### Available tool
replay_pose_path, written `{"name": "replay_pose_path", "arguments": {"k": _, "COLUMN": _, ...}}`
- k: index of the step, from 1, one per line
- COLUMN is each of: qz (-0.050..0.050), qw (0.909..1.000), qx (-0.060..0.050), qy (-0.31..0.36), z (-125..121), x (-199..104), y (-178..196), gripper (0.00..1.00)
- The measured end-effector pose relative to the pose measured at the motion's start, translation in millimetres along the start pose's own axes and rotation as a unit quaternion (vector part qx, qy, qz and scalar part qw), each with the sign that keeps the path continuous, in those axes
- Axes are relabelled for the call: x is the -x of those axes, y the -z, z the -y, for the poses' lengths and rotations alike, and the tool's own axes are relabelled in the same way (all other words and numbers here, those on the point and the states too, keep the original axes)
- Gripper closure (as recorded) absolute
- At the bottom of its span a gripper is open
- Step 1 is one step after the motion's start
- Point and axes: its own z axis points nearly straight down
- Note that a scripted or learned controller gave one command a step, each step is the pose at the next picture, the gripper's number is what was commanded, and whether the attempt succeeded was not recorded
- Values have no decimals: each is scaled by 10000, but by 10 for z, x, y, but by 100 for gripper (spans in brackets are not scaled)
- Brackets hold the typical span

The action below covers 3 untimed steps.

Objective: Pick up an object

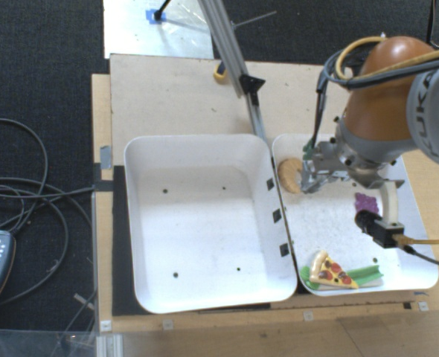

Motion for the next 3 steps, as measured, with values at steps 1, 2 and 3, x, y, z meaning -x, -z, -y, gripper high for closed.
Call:
{"name": "replay_pose_path", "arguments": {"k": 1, "qz": 3, "qw": 10000, "qx": 8, "qy": 1, "z": 182, "x": -387, "y": -26, "gripper": 100}}
{"name": "replay_pose_path", "arguments": {"k": 2, "qz": 2, "qw": 10000, "qx": 10, "qy": 4, "z": 315, "x": -803, "y": -81, "gripper": 100}}
{"name": "replay_pose_path", "arguments": {"k": 3, "qz": 7, "qw": 10000, "qx": 18, "qy": -31, "z": 309, "x": -774, "y": -78, "gripper": 0}}
